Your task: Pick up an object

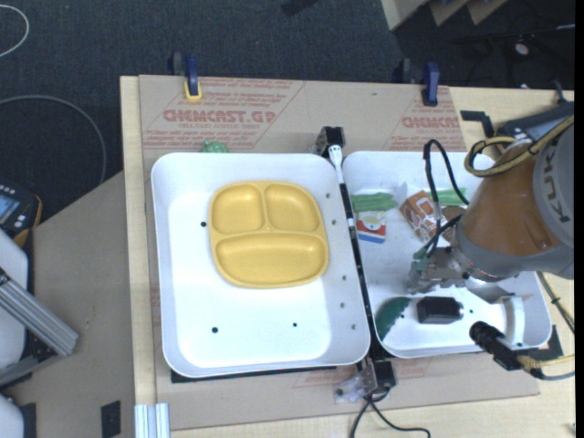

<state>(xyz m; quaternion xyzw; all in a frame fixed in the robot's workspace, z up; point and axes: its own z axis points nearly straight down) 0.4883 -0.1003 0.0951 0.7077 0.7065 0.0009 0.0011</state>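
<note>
Two shallow white bins sit side by side on my table (246,395), seen from above at a slant. The left bin (182,318) holds one thing: a yellow plate with three compartments (269,234), lying flat in the bin's upper half. The right bin (383,167) holds several small objects. A green, white, red and blue packet (370,215) lies near its left wall. Just right of that is a small brown and white item (422,210). A dark green object (392,313) rests at the bin's lower left edge, and a black block (439,310) lies just beside it to the right. My arm (520,217) reaches in from the right, over the right bin. My hand (431,270) hangs low just above the black block. I cannot tell how wide my hand is parted or whether it has hold of anything.
</note>
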